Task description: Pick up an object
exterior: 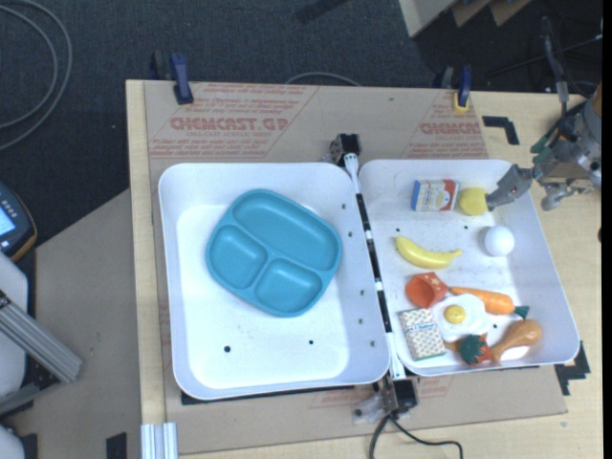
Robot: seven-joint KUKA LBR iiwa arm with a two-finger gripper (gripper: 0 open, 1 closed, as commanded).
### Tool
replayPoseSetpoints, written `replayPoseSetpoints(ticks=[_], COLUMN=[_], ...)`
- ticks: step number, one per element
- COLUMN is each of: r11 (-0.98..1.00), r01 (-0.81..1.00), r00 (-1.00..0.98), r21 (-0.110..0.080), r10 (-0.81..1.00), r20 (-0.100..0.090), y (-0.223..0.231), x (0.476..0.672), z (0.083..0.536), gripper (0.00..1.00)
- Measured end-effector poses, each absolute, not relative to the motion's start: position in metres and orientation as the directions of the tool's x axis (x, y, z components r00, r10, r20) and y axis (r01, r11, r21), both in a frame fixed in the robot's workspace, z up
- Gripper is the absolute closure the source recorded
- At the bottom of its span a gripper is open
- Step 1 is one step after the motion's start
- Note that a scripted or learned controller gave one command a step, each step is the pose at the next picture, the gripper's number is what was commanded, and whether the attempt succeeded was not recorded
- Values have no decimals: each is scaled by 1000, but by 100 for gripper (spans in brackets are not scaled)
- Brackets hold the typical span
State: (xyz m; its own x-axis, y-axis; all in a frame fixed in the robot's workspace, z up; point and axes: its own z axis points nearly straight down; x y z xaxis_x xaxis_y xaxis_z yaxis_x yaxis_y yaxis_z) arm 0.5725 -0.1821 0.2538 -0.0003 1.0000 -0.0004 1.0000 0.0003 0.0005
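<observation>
A: Camera view: where is the gripper (517,185)?

B: At the right bin's (535,247) far right edge, just beside the lemon (472,201). One dark finger shows; whether the claw is open or closed, I cannot tell.

A: And the objects?

B: Lemon, small carton (434,195), banana (426,251), egg (497,241) and carrot (483,300) lie in the right bin. The blue divided plate (274,251) sits in the left bin (191,333).

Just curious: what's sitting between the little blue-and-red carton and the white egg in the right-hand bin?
In the camera view, a small yellow lemon lies between the carton and the white egg, just right of the carton.
</observation>
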Motion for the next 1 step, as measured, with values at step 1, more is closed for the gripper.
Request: replayPoseSetpoints(ticks=[1], r11=[4], r01=[1000], r00=[-4], r21=[-15], r10=[1000], r20=[7], y=[-120], x=[524], z=[141], gripper=[0])
